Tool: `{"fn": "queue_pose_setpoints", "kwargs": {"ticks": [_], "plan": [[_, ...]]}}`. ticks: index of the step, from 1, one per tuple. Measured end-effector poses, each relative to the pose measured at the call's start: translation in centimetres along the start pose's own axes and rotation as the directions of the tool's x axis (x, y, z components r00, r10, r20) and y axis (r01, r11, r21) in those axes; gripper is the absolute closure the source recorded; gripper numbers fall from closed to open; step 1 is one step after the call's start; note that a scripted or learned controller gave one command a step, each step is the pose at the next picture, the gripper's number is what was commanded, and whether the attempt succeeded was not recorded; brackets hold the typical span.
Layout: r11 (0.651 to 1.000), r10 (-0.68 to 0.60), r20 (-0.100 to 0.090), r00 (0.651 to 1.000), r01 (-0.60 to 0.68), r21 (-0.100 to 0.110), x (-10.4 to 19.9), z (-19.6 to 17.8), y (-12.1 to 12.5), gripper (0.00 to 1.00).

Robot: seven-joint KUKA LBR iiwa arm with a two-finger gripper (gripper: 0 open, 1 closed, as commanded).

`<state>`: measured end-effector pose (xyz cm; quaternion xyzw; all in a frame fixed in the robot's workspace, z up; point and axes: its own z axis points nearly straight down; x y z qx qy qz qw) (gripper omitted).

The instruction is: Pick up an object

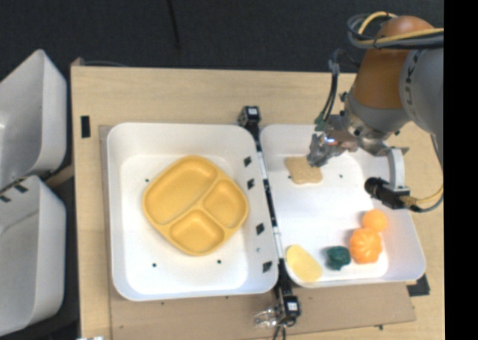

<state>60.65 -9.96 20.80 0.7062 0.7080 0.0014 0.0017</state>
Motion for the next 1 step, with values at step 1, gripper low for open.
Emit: {"fn": "queue_pose_setpoints", "kwargs": {"ticks": [1], "plan": [[1.000,-0.002,-0.001,1.000,0.002,0.004,4.53,0.20,-1.24,1.00]]}}
